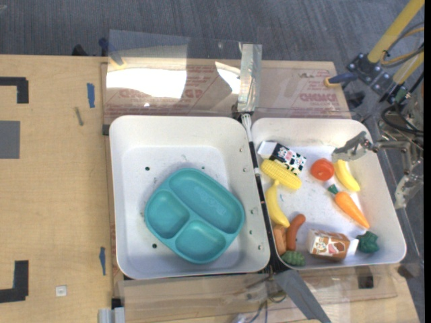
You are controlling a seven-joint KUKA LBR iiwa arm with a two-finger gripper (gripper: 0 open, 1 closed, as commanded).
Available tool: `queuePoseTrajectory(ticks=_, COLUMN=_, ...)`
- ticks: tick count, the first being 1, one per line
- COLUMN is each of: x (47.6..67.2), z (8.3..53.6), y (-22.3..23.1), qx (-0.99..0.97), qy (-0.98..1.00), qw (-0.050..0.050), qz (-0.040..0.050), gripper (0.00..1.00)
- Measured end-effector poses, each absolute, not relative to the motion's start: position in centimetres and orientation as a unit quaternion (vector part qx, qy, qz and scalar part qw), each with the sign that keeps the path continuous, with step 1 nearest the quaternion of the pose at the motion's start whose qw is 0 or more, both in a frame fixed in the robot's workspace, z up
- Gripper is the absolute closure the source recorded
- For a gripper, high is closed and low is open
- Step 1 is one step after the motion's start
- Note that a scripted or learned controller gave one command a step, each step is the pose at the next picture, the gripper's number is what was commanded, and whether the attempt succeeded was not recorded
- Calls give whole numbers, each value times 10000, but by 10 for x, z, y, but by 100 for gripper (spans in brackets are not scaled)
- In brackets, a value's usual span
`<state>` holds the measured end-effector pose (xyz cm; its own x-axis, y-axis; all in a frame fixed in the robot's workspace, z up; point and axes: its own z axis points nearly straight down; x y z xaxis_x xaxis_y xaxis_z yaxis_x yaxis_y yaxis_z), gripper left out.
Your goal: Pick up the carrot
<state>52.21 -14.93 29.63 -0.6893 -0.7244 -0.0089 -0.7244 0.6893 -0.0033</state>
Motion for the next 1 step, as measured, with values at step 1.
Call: queuePoseTrajectory(ticks=1, x=498, z=162, y=-155, qx=-3635, qy=9316, qw=-24, qz=39, gripper=0)
